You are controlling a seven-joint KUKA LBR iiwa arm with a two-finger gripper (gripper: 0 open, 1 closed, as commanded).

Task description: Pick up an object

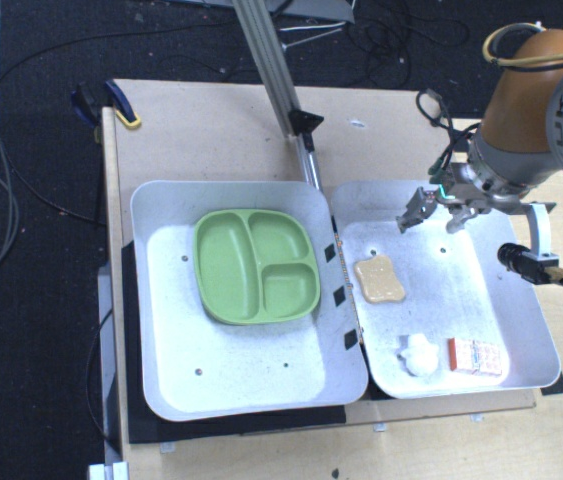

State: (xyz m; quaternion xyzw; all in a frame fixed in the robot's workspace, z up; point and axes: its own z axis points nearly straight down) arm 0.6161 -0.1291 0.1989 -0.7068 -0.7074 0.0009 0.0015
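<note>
Camera view, right bin (pixel 521 298): toast slice (pixel 379 280) near left wall, flat, light, rigid, likely crumbly; best taken across its narrow sides. White lump (pixel 420 355) and red carton (pixel 476 357) along near edge. Gripper (pixel 434 214) above far edge, fingers spread, holding nothing
</note>
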